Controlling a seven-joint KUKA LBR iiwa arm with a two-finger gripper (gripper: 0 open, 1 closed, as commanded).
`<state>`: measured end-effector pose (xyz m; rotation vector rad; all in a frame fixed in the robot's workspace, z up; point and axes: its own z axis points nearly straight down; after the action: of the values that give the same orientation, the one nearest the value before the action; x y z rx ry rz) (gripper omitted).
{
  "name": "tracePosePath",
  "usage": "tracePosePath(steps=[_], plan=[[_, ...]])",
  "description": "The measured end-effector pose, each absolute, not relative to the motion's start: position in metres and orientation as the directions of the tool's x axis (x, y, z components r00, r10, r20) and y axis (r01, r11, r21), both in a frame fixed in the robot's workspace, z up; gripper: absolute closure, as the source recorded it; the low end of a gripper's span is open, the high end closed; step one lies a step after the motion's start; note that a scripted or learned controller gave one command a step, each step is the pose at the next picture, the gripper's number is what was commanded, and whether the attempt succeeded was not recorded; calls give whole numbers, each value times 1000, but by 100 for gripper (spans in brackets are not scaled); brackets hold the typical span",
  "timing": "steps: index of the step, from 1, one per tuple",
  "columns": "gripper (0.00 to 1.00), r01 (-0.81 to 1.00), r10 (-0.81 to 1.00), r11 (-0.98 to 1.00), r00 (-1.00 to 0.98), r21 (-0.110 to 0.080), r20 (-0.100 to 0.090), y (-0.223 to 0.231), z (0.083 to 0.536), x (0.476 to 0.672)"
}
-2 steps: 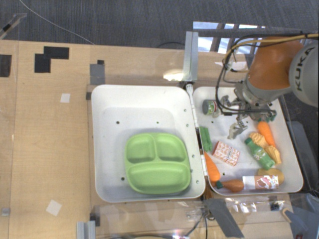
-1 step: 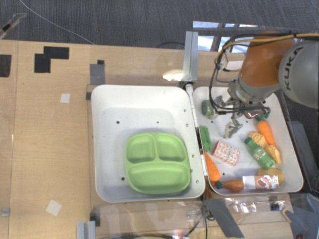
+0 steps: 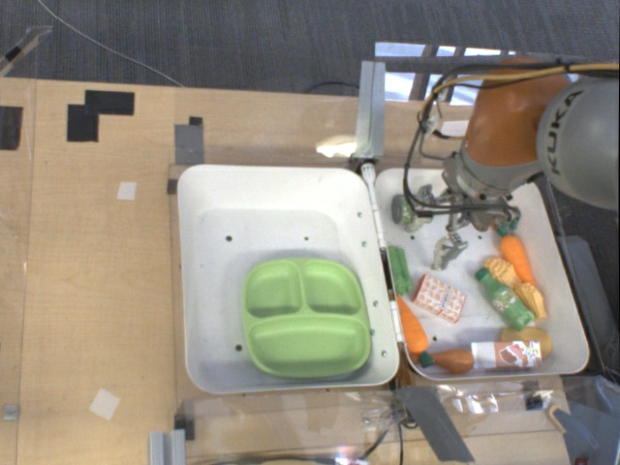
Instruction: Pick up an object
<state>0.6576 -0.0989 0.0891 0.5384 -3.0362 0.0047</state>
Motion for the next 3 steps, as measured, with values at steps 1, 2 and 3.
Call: tracePosePath(steps=[1,2,3], plan=[[0,-386,-386,922,-922,-8,-12,-121,91,578],[0,-389,-389,921,-921,0,5,-109,89,643],[0,-343,-343,939,-939,9,21,-181,129,663]])
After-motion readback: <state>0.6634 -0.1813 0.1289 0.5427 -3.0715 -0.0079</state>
